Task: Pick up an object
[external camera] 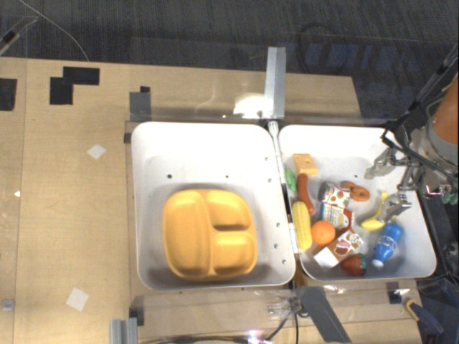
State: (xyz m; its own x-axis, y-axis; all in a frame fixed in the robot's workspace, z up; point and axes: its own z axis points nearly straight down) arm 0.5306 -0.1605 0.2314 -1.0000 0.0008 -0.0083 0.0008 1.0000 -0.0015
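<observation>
Camera view: gripper jaws wide, holding nothing, poised over right bin right edge (toys crowd there), nearest banana

The yellow divided plate is lying in the white left bin. In the white right bin are showing a yellow corn cob, an orange, a blue bottle and a yellow banana.

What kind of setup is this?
Likely a robot grasping test bench: two shallow white bins side by side, an orange plastic compartment tray in the left one, small toy food items in the right, end effector above them.
</observation>
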